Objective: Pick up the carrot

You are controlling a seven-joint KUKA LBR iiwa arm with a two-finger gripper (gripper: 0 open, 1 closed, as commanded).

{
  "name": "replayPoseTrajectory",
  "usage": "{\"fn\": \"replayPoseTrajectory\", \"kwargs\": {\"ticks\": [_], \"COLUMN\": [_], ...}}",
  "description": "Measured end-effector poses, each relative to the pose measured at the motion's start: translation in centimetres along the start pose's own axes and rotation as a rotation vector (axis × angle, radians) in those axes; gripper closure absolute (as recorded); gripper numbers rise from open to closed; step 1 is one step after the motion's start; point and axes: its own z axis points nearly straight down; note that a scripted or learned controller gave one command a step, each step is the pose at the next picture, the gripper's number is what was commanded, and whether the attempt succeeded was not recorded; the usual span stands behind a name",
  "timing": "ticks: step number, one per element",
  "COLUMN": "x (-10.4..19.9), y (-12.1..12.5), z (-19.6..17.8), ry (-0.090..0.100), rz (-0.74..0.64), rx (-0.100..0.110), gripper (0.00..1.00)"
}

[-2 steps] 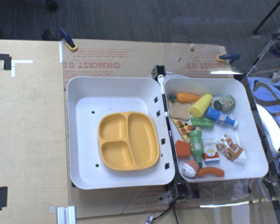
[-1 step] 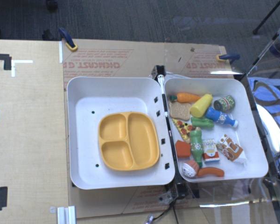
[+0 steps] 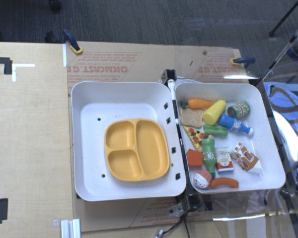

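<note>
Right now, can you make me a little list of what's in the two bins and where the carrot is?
left bin: holds a yellow divided plate
right bin: holds a heap of toy food
carrot: far left corner of the right bin, lying flat
next to carrot: bread slice, yellow bottle
near edge: sausage, ball

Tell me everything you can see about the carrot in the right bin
The carrot is a small orange toy, plastic by its look, with a green stub at its left end. It lies flat and roughly level across the picture, near the back wall of the right bin. Its tapered right end meets the yellow bottle, and the bread slice sits just in front of it. Nothing grips it.
</note>
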Motion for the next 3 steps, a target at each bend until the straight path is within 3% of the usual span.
{"fn": "replayPoseTrajectory", "kwargs": {"ticks": [1,2,3], "x": [2.3,1.2,0.9], "y": [-4.0,-4.5,-4.5], "z": [0.1,4.5,3.5], "ry": [0.003,0.005,-0.001], "rz": [0.065,-0.233,-0.235], "rx": [-0.001,-0.005,-0.002], "gripper": [0.00,0.00,1.00]}}
